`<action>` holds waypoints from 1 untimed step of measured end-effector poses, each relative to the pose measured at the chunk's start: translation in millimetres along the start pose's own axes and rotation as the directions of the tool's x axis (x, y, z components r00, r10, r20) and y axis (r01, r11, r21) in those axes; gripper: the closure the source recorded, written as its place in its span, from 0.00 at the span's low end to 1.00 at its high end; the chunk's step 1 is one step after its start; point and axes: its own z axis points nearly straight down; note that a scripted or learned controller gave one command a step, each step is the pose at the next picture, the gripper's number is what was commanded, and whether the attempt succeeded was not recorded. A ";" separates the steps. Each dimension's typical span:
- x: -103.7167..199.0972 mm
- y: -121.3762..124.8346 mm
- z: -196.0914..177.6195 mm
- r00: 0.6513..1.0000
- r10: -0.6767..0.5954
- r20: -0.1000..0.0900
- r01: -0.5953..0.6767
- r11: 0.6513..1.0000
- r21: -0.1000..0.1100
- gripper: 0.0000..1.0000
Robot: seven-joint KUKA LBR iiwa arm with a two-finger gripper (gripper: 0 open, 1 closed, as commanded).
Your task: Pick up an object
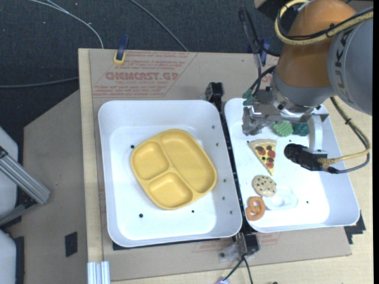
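Cardboard tabletop (pixel 148 76); the pincer (pixel 260 122) hovers over the right bin (pixel 337 209), grip state unclear. It should centre squarely above the pizza slice (pixel 264 152).

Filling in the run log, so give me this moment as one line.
gripper: low in right bin, far end | nearest: pizza slice, green toy | also: cookie, pretzel | left bin: yellow divided tray

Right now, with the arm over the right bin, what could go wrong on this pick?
1. The end effector sits at the bin's far end, close to the green item and the pizza slice; it may nudge one while going for the other.
2. The cookie and pretzel lie flat and close together, so a grasp could slip or catch both.
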 end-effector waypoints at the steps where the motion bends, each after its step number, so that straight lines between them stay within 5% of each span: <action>1: 51.3 11.3 -2.4 1.000 0.000 -0.001 0.000 1.000 0.000 1.00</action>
